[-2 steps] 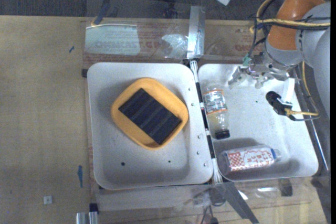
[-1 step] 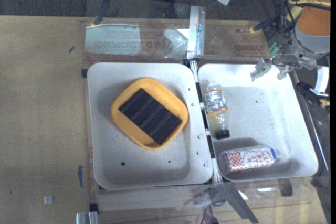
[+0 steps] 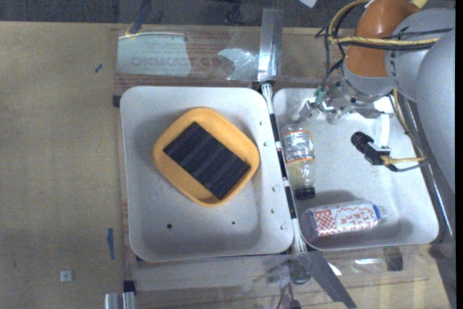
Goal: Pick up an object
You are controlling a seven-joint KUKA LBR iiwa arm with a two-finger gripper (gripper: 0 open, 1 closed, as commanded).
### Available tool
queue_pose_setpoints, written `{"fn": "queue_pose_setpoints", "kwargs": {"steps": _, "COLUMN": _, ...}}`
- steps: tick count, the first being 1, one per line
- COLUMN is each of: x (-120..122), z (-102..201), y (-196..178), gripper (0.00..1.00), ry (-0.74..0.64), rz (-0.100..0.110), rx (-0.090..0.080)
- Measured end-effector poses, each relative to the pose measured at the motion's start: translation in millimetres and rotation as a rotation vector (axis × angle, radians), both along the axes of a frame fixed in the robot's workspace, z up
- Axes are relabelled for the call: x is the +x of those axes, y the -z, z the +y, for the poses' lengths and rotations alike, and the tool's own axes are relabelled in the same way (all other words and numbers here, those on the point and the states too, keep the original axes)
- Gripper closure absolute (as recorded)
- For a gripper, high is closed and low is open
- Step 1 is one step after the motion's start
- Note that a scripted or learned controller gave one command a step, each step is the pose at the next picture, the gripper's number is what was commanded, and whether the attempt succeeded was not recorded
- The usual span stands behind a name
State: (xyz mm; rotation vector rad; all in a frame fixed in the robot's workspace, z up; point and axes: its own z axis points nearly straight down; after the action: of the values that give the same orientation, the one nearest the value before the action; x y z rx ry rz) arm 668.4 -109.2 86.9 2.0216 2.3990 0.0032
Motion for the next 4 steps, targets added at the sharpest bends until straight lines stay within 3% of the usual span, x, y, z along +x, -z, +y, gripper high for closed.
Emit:
{"fn": "queue_pose_setpoints", "kwargs": {"steps": 1, "x": -70, "z": 5, "y": -44, "gripper": 0.0, "ry": -0.006, "rz": 0.0, "rx": -0.002}}
{"fn": "queue_pose_setpoints", "kwargs": {"steps": 2, "x": -49, "z": 11, "y": -2, "gripper": 0.0, "ry": -0.106, "rz": -0.005, "rx": -0.002}}
{"fn": "queue_pose_setpoints", "kwargs": {"steps": 3, "x": -49, "z": 11, "y": -1, "gripper": 0.0, "ry": -0.106, "rz": -0.005, "rx": -0.002}}
{"fn": "queue_pose_setpoints", "kwargs": {"steps": 4, "x": -96, "z": 5, "y": -2, "gripper": 0.0, "ry": -0.273, "rz": -0.004, "rx": -0.001}}
